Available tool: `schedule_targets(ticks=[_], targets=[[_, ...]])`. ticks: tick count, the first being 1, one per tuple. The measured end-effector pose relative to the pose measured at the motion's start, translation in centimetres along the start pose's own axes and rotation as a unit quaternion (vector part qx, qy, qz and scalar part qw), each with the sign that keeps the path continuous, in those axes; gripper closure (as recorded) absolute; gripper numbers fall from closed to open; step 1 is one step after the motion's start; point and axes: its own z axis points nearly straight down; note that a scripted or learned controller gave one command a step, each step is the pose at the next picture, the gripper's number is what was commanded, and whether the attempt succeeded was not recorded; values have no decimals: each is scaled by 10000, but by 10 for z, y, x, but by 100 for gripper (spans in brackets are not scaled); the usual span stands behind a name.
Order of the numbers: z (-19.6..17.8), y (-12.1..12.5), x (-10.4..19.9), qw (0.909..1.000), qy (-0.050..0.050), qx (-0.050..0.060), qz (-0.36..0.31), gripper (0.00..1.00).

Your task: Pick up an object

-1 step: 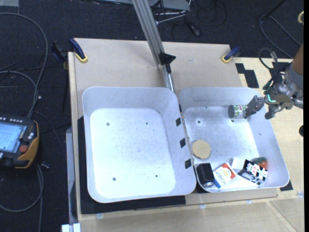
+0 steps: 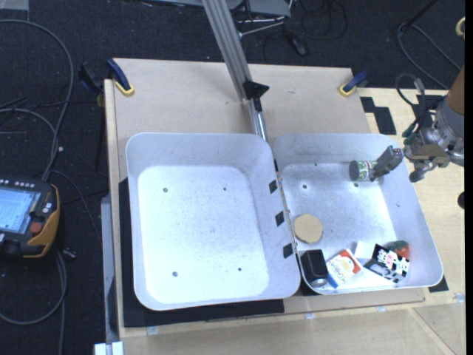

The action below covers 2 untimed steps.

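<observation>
While the tool (image 2: 394, 161) reaches into the right white bin (image 2: 425, 220), its state unclear, a small green-and-white can (image 2: 361, 170) lies apparently touching its left tip, long axis toward it.

Small green-and-white can (image 2: 361, 171) on its side near the right bin's (image 2: 414, 205) far wall.

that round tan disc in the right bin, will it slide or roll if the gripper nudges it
The tan disc lies flat on the right bin floor, so it would likely slide rather than roll. It looks thin, so fingers may struggle to get under its edge. It probably weighs little.
</observation>
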Motion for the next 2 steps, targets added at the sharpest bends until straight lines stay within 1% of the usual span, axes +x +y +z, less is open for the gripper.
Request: schedule_targets(ticks=[1,2], targets=[[50,2,-9,10000,3,20,2,0],[98,-7,-12,10000,5,20,2,0]])
